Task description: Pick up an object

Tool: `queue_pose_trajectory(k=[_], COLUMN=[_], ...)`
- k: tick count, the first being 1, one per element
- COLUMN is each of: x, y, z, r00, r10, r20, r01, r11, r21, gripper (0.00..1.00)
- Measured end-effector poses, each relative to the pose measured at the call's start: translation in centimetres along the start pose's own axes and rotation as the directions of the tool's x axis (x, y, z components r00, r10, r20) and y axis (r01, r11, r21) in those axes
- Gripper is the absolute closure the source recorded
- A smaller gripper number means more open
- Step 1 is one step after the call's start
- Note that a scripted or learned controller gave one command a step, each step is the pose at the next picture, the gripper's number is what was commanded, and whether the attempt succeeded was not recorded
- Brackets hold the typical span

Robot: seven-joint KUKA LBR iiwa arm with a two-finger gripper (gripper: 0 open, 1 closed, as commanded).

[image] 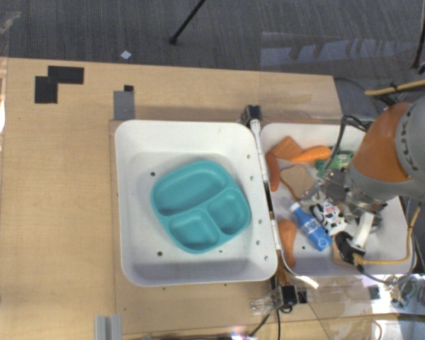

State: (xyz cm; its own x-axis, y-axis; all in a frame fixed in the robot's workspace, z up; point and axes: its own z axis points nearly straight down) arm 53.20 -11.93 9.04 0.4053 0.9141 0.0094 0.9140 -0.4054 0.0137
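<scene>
My gripper (329, 205) is lowered into the right bin (393, 241), with the grey arm and its orange band (374, 151) above it. Just left of the gripper lies a blue bottle (310, 227) with a white label. A brown flat slice (296, 180) lies beside the gripper's upper left. An orange carrot (312, 154) and an orange wedge (285, 148) lie at the bin's far side. Another orange piece (288, 235) sits near the front wall. A black-and-white patterned item (333, 220) is partly hidden under the gripper.
The left bin (138, 261) holds a teal divided plate (200, 205). A thin reddish stick (270, 171) lies along the wall between the bins. Cables (382, 262) run along the right bin's front edge. Wooden bench (49, 211) surrounds the bins.
</scene>
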Motion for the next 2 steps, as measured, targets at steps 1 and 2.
queue_pose_trajectory(k=[1, 2], x=[0.2, 5.9], y=[0.2, 2.7], z=[-1.2, -9.7], r00=[1.0, 1.0], r10=[-0.002, -0.008], r20=[-0.001, 0.004], r01=[0.002, 0.008], r11=[1.0, 1.0], r21=[-0.005, 0.005], gripper=[1.0, 1.0])
